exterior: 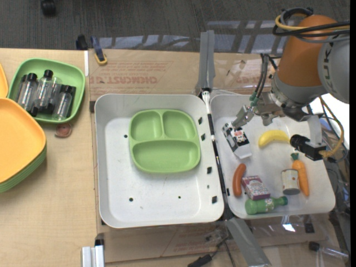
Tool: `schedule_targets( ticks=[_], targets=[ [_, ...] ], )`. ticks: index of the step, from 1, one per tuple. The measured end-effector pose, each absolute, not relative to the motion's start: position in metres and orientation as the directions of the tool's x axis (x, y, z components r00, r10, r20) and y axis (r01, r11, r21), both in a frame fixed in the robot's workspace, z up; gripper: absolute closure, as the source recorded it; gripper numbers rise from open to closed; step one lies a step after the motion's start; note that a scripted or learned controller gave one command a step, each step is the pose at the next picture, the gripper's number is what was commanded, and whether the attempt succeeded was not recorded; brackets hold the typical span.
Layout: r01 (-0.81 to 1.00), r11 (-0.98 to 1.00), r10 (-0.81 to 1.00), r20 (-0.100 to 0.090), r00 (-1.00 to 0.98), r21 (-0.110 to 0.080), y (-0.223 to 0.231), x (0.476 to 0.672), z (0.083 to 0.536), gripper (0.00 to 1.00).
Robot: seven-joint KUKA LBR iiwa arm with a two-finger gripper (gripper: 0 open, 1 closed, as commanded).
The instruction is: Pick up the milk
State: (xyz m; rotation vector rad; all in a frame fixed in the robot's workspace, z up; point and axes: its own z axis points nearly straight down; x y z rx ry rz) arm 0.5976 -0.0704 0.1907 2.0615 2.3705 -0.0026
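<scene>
— Milk?

— Milk carton (256, 187) is lying in the right bin (320, 202), toward its near edge, just beside the hot dog (239, 179) and touching the green bottle (266, 204) in front of it.

— And your jaws?

— My gripper (236, 136) is hanging over the far left corner of that bin, well apart from the carton. I cannot tell how my jaws are standing.

— What else is sitting there?

— Banana (273, 137) toward the middle, carrot (302, 176) and small can (290, 181) by the right edge. Green divided plate (164, 141) is lying in the left bin (111, 204).

Dark carpet (167, 4) (chair casters (48, 5))
</scene>
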Motion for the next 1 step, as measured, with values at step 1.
schedule_targets(
  ticks=[1],
  targets=[
    [0.974,0.225,0.974,-0.001,-0.225,0.001,-0.104,0.6009,0.0921,0.0]
  ],
)
